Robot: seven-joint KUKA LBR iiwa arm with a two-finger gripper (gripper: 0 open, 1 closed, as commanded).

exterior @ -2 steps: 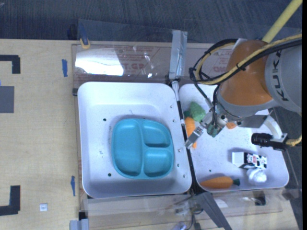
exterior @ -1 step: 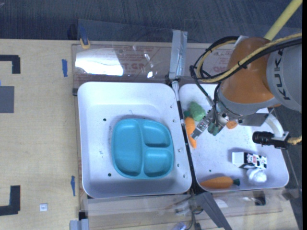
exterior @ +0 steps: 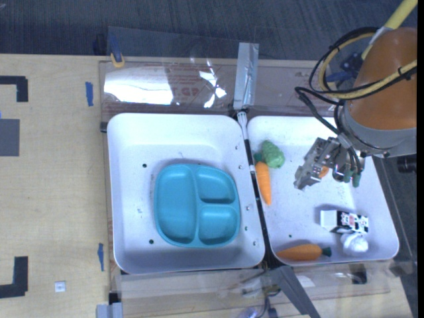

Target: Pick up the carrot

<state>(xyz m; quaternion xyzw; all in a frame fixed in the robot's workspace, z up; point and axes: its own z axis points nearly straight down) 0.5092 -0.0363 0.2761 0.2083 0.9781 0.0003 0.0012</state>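
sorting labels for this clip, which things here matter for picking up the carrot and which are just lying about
For the job: carrot, gripper, right bin.

Lying about: second carrot, green toy, black-and-white toy, blue tray, left bin.

Arm (exterior: 387, 85) cut off by the top and right edges, end effector (exterior: 317, 171) finger state too blurred to tell, small black-and-white object (exterior: 344, 220) in right bin (exterior: 381, 197) too small to identify, table (exterior: 46, 197) cropped at left and bottom

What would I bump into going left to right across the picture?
Blue divided plate → carrot with the green top → gripper → small black-and-white toy.
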